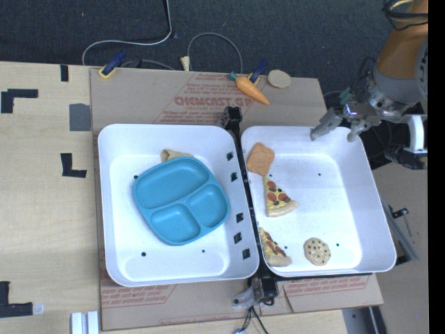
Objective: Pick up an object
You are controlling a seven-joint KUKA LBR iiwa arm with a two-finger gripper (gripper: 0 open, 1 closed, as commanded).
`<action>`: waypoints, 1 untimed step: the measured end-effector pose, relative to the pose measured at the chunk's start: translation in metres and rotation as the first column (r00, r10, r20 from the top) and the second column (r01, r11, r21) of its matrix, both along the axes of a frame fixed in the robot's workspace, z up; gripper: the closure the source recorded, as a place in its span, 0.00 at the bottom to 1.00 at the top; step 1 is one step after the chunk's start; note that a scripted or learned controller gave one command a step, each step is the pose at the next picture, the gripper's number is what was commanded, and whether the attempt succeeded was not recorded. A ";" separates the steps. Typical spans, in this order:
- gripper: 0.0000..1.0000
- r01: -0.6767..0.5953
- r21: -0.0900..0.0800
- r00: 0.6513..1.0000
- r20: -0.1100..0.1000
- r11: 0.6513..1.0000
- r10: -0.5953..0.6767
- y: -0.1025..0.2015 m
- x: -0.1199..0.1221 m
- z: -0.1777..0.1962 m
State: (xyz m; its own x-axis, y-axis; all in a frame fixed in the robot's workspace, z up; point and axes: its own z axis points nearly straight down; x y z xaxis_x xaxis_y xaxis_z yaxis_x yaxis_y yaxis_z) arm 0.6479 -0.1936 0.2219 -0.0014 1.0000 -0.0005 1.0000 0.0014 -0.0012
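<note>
Over the right bin's [361, 152] far right corner hangs the claw [336, 132], fingers [321, 130] spread apart, nothing between them; arm [407, 47] comes in from the right, orange band above the wrist

All places below relative to the right bin:
- toast slice [260, 159] inside it, far left corner, close to the left wall
- pizza slice [277, 200] inside, just nearer than the toast, left of middle, not touching the toast as far as I can tell
- second pizza slice [272, 249] inside, near left corner, against the left wall
- cookie [317, 251] inside, near edge, right of the second pizza slice, apart from it
- claw is well apart from all four, toast is the closest
- left bin [111, 186] touching its left wall, side by side
- blue divided plate [181, 200] in the left bin, roughly centred, three compartments up
- small tan piece [170, 154] poking out from under the plate's far edge, can't tell what it is
- carrot [252, 90] beyond its far left corner, on the cardboard sheet [201, 99] on the table [42, 207]
- round beige disc [279, 79] just right of the carrot, also outside the bin
- cables [167, 19] looping past the cardboard's far edge
</note>
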 end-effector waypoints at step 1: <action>0.00 -0.005 0.003 1.000 -0.006 1.000 0.005 0.061 0.020 -0.094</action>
State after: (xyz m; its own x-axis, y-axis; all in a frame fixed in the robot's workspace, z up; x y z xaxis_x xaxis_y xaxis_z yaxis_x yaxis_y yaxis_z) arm 0.6676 -0.1326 0.1277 -0.0065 1.0000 0.0027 1.0000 0.0065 -0.0074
